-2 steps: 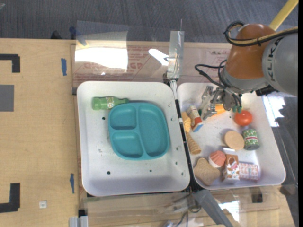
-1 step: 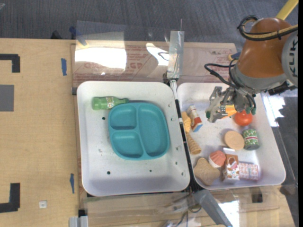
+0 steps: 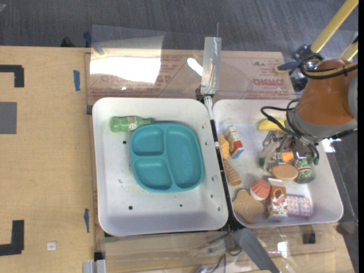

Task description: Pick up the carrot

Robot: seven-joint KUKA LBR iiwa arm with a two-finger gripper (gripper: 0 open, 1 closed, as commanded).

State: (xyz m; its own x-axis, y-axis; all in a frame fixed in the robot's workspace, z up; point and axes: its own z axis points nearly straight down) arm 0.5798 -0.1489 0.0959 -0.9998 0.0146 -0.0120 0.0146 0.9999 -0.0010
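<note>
Hanging low in the right bin [image 3: 335, 206], the tool [image 3: 286, 152] pinches the orange carrot [image 3: 287, 156] between its fingers

orange band [image 3: 324, 92] above a grey wrist, black cables, seemingly metallic end effector [image 3: 287, 151].

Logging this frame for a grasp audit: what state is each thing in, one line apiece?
gripper: down in the right bin, over the cluttered items; finger state unclear.
carrot: orange piece lying under the gripper, whether gripped unclear.
green bottle: lying on its side in the left bin.
teal tray: flat, right way up, compartments bare.
small bottle: lying down, right bin.
carton: on its side.
</note>
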